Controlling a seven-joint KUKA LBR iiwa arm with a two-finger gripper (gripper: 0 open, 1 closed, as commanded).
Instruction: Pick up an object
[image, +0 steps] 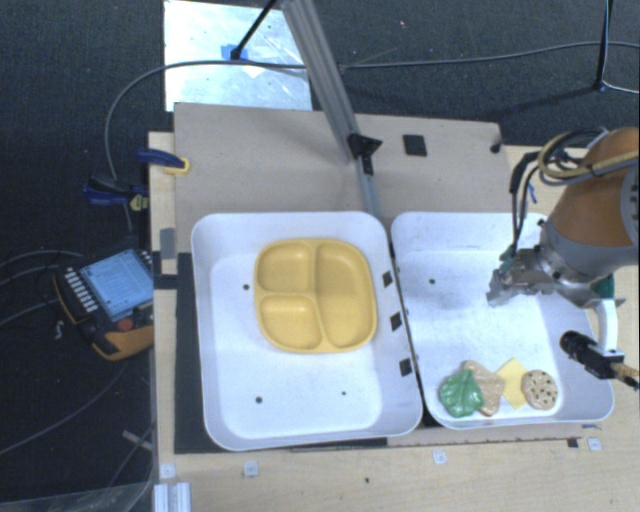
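Because the objects to pick are all lying together at the near edge of the right bin (430, 240), you should first choose one before you bring the arm down. There you have a green leaf-shaped piece (460, 393), a tan piece (487, 386) touching it, a yellow slice (513, 381) and a round cookie (540, 388) toward the near right corner. The gripper (512, 280) hangs over the middle of this bin, toward its right wall, well apart from the group; whether it is open or closed I cannot tell from this view, and nothing is seen held in it. I think the cookie is the easier target, because it lies more free at the end of the row, while the leaf and the tan piece overlap. You should come straight from above and keep away from the bin wall. The yellow divided plate (316, 295) in the left bin (225, 330) is flat and wide, so it seems a poor choice.
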